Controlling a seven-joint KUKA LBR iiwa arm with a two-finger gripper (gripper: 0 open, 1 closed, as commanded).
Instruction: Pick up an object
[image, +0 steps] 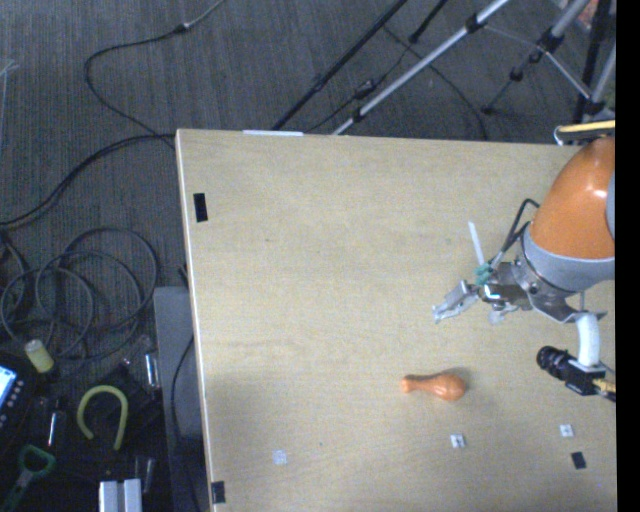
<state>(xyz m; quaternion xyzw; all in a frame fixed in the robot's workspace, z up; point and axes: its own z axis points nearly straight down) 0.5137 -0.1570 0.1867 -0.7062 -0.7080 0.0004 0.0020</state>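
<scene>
Here's the gripper (452, 305) at the right of the frame, its metal fingers pointing left and a little down over the bare tan board (330, 250), with the grey wrist and orange band behind it at the right edge. The fingertips look spread a little with only board showing between them, so the gripper holds nothing, though at this size the gap is hard to judge. The target is the orange pear-shaped toy (437, 385), lying flat in the lower middle-right of the frame, well apart from everything else. The relation that matters: the toy sits below the fingertips in the picture and a touch to the left, near but clearly not under them. Its long axis runs almost left to right, thin neck to the left, fat bulb to the right, so a grasp across the narrow way looks like the better bet. One arm, one gripper, one toy. Three small markers lie low on the board: two pale squares (458, 440) and one dark one (578, 460).
</scene>
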